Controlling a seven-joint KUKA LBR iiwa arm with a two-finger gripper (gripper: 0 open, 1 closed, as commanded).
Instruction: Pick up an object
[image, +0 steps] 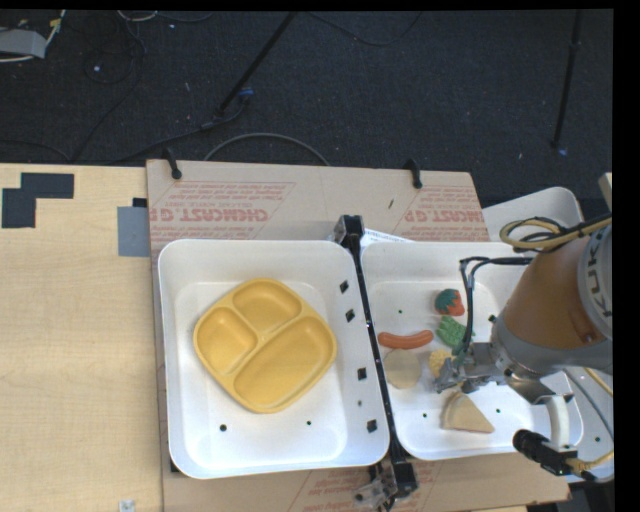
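On the tabletop, the left bin (180, 300) holds a yellow divided plate (264, 343). In the right bin (420, 262) lie a toy hot dog (405, 339), a pale round piece (402, 371), a small yellow piece (438, 358), a green toy (451, 329) and a tan wedge (465, 414). The gripper (452, 375) hangs low among them, just above the wedge; whether it's released or clenched, I cannot tell.

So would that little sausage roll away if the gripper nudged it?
Probably: the sausage looks round and smooth, lying flat on the right bin's floor. It seems small and light, and may slip between fingers. Neighbouring toy food could stop it.
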